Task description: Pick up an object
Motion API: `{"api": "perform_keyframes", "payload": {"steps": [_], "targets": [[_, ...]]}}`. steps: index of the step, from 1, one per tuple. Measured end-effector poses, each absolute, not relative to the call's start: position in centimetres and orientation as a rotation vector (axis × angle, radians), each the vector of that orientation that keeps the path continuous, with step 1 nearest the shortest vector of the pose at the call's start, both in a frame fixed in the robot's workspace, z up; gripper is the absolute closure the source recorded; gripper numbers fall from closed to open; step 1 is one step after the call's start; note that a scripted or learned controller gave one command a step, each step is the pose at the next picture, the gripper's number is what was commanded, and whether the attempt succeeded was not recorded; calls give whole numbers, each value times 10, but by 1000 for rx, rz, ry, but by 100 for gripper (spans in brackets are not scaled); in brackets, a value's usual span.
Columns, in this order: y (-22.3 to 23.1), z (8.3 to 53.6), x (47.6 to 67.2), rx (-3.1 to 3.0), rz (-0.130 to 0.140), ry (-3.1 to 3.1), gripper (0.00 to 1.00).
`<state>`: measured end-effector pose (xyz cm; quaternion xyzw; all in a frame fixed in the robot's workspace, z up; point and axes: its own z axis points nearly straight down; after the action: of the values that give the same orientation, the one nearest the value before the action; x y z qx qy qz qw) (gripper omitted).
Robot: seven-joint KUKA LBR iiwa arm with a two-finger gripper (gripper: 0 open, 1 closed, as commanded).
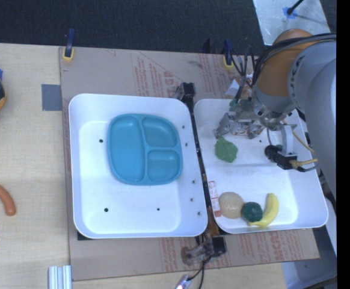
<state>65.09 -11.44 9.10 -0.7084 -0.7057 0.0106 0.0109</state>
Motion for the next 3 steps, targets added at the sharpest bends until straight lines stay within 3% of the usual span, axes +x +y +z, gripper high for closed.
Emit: {"api": "perform_keyframes", "payload": {"steps": [1,2,3], "targets": [[-100,92,619,-2216,6,-2224,0],[-96,92,603,-2217,7,-2222,0],[-102,92,602,-2215,6,-2224,0]]}}
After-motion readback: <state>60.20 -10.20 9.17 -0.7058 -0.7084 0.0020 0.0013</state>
